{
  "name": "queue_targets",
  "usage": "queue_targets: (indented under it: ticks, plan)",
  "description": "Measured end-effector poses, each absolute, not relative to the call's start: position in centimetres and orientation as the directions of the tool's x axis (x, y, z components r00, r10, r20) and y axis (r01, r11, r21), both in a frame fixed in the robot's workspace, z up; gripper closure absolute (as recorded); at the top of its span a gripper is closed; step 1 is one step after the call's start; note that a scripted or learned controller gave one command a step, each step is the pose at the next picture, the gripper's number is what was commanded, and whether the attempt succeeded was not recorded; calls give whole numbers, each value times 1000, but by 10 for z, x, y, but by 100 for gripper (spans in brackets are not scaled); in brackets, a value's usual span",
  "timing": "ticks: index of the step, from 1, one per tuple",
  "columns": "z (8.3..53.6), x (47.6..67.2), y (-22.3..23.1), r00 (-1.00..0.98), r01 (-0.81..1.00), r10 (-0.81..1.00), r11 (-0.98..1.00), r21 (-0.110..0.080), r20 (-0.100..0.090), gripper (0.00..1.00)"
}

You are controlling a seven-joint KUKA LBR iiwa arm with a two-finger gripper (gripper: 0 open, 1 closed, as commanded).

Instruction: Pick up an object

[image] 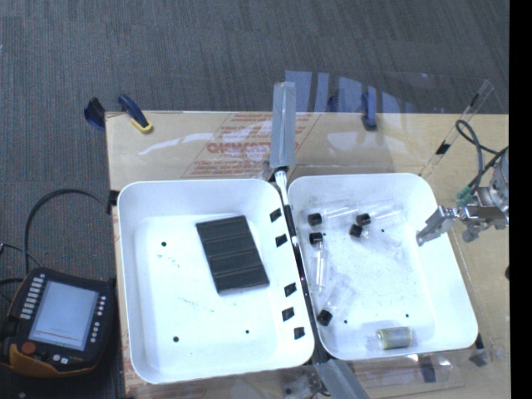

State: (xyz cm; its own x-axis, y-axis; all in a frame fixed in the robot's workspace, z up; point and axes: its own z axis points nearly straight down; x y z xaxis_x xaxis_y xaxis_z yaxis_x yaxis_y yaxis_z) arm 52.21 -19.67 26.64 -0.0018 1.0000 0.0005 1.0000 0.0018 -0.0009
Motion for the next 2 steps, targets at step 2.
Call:
queue_targets:
  ticks: [2]
  plan:
    - [140, 645, -203, -159, 987, 987, 159, -1, 1, 0]
